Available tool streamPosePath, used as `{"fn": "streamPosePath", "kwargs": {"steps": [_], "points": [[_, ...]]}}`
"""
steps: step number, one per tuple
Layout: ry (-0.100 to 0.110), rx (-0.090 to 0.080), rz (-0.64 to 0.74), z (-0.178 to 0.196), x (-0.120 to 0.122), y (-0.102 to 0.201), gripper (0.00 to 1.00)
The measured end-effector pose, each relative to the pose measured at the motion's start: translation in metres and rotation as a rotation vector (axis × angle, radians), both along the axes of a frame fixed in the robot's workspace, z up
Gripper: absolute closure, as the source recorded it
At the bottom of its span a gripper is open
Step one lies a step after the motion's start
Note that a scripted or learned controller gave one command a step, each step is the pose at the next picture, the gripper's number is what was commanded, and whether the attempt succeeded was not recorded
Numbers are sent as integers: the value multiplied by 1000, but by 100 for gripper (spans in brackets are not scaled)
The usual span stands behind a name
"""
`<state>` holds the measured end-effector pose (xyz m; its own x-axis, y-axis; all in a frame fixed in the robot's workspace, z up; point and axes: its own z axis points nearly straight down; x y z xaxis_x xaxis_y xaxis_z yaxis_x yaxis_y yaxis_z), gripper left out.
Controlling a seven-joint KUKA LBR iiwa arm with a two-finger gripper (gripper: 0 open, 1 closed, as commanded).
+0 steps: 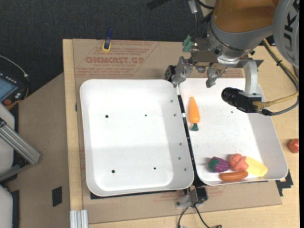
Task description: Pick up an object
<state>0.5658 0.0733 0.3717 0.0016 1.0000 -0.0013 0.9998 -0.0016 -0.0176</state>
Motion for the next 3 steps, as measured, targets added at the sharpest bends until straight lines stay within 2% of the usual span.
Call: {"fn": "streamPosePath", "kwargs": {"steps": [1, 2, 3], "points": [[-21, 2, 4, 80, -31, 35, 0], [-27, 5, 7, 168, -47, 86, 0], [-5, -2, 5, 15, -78, 122, 0]]}}
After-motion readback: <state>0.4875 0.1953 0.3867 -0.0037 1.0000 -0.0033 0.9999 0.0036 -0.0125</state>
